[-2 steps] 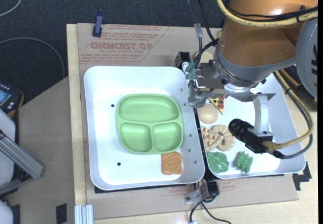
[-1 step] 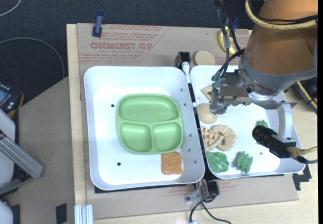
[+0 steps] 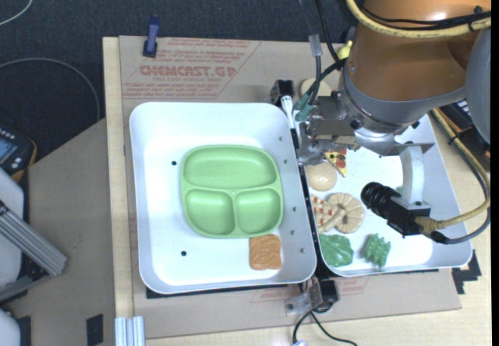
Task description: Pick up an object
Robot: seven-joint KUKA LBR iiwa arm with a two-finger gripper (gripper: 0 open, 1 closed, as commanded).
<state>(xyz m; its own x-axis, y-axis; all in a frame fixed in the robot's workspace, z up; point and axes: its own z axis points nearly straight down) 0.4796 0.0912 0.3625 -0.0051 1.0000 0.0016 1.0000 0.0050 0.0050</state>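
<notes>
The right bin holds a pale round bun-like piece, a round lattice-topped pie piece, two green leafy pieces and a small red and yellow piece. My gripper hangs at that bin's left edge, just above the pale round piece; the arm's orange band and grey wrist cover much of it. The left bin carries a green three-compartment tray and an orange-brown food piece near its front right corner.
A black cylindrical part on a white bracket juts out over the right bin. Cables loop above the arm. Both bins rest on a cardboard sheet with red lettering, and a blue clip lies at its back edge.
</notes>
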